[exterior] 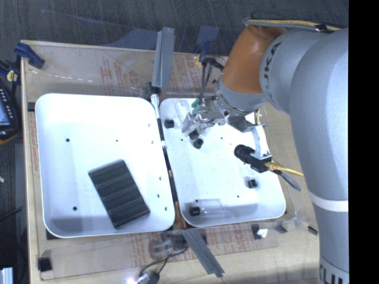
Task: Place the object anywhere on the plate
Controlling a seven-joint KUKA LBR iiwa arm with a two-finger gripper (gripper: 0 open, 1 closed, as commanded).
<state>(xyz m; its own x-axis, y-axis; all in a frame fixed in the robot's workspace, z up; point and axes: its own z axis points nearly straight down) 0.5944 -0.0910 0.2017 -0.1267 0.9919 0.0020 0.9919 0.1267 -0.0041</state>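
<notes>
Gripper (194,126) over right bin (269,209), finger state impossible to tell; dark ribbed plate (118,193) well apart, in left bin (53,117).

A robotics lab is indicated: two white bins (59,108) are fixed to a taped wooden bench (89,64), over which an industrial grey arm (308,76) is mounted.

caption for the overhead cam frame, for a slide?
Grey KUKA arm's two-finger gripper hovers over the right white bin; dark ribbed rectangular plate lies in the left white bin.
</notes>
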